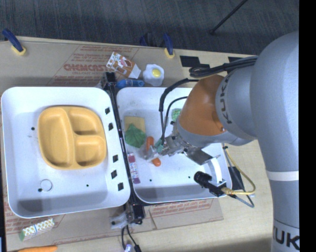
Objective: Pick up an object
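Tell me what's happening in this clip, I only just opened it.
A grey KUKA arm with an orange band reaches from the right down into the right-hand white bin. Its pincer sits low among a small cluster of items there: a green piece, a yellow block and small orange bits. I can't tell whether anything is actually gripped. The left bin holds a yellow divided tray, untouched.

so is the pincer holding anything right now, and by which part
It cannot be told. The pincer sits low in the right white bin among a green leafy item and small orange pieces, with no object clearly gripped.
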### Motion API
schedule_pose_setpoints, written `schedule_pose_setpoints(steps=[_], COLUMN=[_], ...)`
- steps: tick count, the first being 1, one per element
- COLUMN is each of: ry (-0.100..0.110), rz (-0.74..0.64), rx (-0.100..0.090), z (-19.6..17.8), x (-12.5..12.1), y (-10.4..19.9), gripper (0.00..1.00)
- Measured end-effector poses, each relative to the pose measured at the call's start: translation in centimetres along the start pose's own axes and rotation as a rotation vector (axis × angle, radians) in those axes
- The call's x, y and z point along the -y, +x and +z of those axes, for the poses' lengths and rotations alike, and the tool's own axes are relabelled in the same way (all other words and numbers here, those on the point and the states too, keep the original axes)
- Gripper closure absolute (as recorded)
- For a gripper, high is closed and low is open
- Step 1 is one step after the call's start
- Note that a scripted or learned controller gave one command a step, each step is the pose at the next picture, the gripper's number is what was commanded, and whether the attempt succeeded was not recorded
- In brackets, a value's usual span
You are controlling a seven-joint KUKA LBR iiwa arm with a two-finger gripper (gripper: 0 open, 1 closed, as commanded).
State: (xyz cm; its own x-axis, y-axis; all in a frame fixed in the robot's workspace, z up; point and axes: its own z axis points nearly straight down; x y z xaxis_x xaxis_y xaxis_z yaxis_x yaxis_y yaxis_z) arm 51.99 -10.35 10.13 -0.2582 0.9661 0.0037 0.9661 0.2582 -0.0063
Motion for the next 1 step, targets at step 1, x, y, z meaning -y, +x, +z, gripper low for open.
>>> schedule_pose_setpoints(steps=[1], ry=[-0.005], rz=[-0.124], rx=[0.004], z=[-9.11], x=[-5.95], y=[3.36], gripper=[1.0])
